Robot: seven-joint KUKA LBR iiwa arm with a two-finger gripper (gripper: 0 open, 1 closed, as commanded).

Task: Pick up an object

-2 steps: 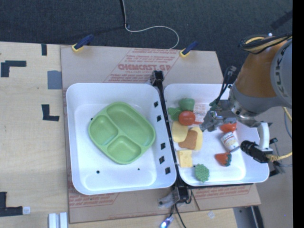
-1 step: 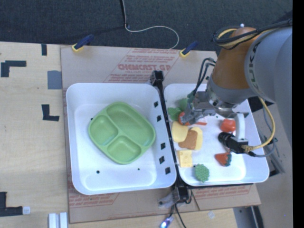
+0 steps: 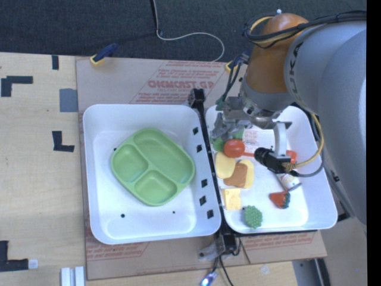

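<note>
A red tomato point(image 3: 234, 148), round and glossy, lies near the right bin's point(image 3: 318, 219) left wall, toward its far edge, touching a yellow piece point(image 3: 224, 167) with a brown slice point(image 3: 239, 174) on it. The gripper point(image 3: 229, 131) hangs just above the tomato; how it stands cannot be told. A green divided plate point(image 3: 152, 166) sits in the left bin point(image 3: 101, 219). Both bins rest on cardboard point(image 3: 143, 79) over a pale wooden bench point(image 3: 30, 177).
</note>
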